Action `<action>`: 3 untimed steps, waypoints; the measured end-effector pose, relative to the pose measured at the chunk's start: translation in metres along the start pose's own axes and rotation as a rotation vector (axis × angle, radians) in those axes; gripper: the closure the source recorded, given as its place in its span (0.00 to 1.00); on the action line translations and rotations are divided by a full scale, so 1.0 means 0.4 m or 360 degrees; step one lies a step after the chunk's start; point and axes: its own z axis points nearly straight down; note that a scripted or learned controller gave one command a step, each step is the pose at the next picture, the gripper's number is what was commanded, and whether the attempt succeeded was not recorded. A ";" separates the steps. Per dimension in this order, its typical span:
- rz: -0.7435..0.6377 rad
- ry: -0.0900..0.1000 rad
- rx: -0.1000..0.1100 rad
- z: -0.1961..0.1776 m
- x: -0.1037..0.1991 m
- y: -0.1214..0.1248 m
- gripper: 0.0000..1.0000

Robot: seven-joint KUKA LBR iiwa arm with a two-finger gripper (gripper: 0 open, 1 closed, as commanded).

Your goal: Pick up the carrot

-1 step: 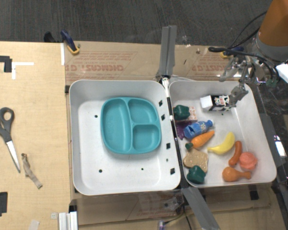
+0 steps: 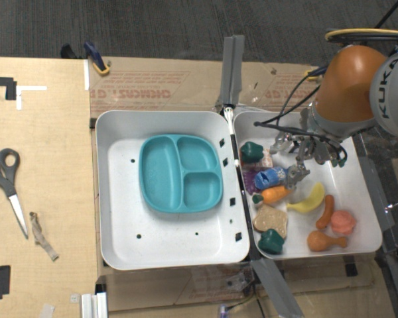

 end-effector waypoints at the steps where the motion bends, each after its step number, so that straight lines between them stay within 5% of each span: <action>1: -0.0326 0.0014 -0.0008 0.033 0.191 0.027 0.00; 2: -0.0270 0.0014 -0.0009 0.032 0.282 0.117 0.00; 3: -0.0339 0.0009 -0.0006 0.030 0.316 0.092 0.00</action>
